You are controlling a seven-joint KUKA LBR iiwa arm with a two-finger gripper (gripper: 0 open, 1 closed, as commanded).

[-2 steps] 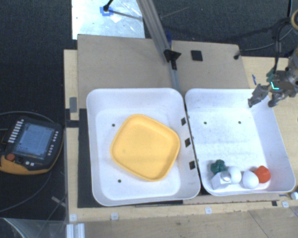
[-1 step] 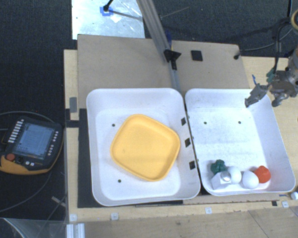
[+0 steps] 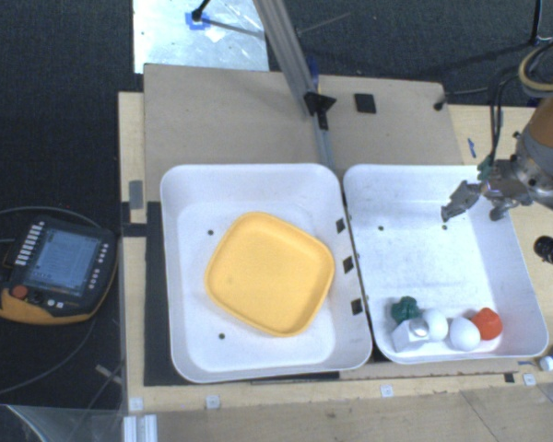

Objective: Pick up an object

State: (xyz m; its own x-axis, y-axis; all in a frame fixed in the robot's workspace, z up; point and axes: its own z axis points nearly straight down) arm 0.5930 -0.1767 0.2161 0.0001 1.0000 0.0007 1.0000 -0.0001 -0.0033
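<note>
The gripper (image 3: 476, 201) hovered with fingers apart, holding nothing, over the right bin (image 3: 521, 247); approach step, I judged; next, descend toward the orange ball (image 3: 487, 321) at five o'clock.

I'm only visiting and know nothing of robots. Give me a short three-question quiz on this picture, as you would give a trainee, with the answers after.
1. True or false: the yellow plate lies in the left bin.
2. Which sits farthest right among the small things in the right bin? A) the green thing B) the white ball C) the orange thing
3. Fill in: the claw hangs over the ___ part of the right bin, apart from the small things.

Key
1. True.
2. C.
3. Upper: it is near the far right corner, and the small things lie along the near edge.
</note>
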